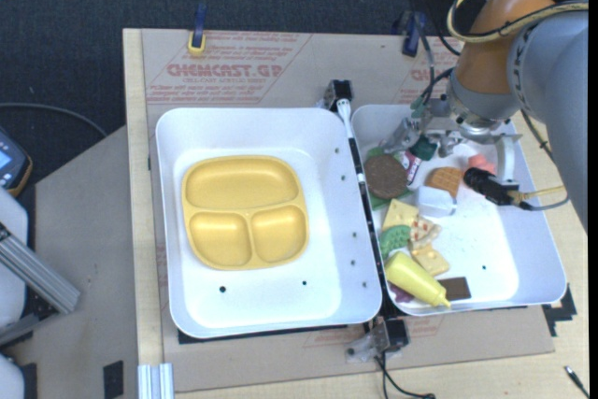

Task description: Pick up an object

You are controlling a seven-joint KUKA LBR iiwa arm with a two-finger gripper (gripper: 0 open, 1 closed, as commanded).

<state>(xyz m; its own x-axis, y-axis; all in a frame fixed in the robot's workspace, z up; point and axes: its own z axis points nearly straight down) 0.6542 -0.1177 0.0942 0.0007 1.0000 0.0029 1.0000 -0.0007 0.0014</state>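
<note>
My gripper (422, 135) hangs low over the far left part of the right bin (533, 248), reached in from the right. Directly below it lie a small dark green piece (428, 148) and a dark can-like item (411, 167). A round brown patty (383, 175) rests against the bin's left wall. Close by are an orange toast piece (447, 179), a white cup (435, 201) and a pink item (481, 162). Nearer the front lie a cheese wedge (400, 214), a pizza slice (426, 235), a green item (392, 241), a yellow banana-like piece (417, 279) and a brown bar (455, 288).
The left bin (187, 294) holds a yellow three-compartment tray (245, 210). The right bin's right half is bare white floor. Clamps stand at the bench's back edge and between the bins.
</note>
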